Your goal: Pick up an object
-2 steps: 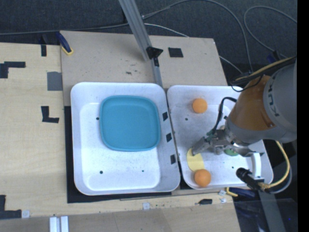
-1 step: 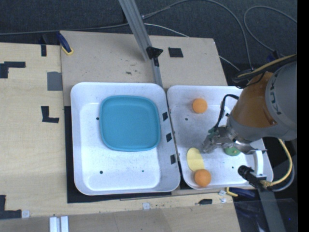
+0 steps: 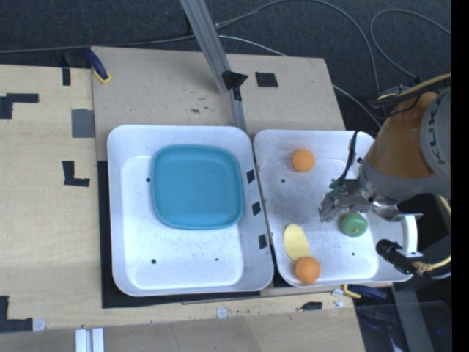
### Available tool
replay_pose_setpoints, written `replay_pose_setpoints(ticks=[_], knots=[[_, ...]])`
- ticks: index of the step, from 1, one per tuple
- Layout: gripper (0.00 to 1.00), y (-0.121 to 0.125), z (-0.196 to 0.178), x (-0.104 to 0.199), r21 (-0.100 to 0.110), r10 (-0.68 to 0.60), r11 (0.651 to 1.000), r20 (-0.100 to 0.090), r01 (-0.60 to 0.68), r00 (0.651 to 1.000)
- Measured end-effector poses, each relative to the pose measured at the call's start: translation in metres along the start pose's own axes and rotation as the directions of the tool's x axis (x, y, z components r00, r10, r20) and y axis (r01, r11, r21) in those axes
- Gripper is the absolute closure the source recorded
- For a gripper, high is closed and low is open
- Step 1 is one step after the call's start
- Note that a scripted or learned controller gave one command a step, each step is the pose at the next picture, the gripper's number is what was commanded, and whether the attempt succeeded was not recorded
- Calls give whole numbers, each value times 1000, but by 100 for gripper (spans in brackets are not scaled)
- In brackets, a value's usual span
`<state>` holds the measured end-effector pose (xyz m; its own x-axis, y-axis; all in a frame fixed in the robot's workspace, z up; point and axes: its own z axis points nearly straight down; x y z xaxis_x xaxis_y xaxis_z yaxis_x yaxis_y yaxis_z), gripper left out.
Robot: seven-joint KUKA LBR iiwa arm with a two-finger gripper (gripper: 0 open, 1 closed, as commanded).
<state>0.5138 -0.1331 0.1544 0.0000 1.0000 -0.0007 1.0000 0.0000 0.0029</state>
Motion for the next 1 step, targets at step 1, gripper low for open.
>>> replay_pose_setpoints(ticks=[1], knots=[[100, 0, -41, 1, 0, -1, 1000, 0, 1, 1000]])
